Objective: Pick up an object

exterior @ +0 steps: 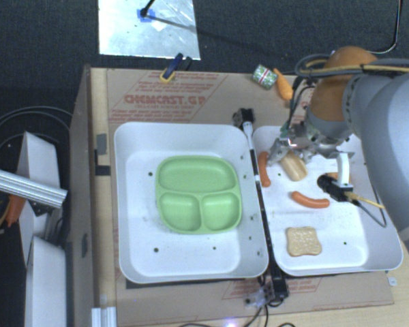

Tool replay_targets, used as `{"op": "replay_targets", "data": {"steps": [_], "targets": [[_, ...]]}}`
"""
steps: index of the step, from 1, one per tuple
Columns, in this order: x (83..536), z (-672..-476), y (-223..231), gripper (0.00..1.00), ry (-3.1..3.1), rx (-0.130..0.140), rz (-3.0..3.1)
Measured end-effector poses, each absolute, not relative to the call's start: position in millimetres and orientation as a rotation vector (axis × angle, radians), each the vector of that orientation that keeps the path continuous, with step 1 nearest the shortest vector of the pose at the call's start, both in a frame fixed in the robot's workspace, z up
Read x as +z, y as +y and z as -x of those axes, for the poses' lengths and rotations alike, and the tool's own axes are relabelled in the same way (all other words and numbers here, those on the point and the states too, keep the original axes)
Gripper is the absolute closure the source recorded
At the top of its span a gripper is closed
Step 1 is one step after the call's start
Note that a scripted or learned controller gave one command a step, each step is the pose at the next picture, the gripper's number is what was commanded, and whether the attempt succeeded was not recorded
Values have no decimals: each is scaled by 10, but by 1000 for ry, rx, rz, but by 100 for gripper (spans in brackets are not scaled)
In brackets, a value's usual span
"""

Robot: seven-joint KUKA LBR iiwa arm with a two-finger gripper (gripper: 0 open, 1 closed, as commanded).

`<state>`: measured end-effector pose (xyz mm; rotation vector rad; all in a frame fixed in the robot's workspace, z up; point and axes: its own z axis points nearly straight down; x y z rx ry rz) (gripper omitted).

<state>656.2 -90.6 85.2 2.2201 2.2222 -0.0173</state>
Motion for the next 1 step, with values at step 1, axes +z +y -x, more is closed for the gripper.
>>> {"op": "replay_targets", "data": {"steps": [1], "targets": [[964, -6595, -855, 100, 2225, 4, -2211]]}}
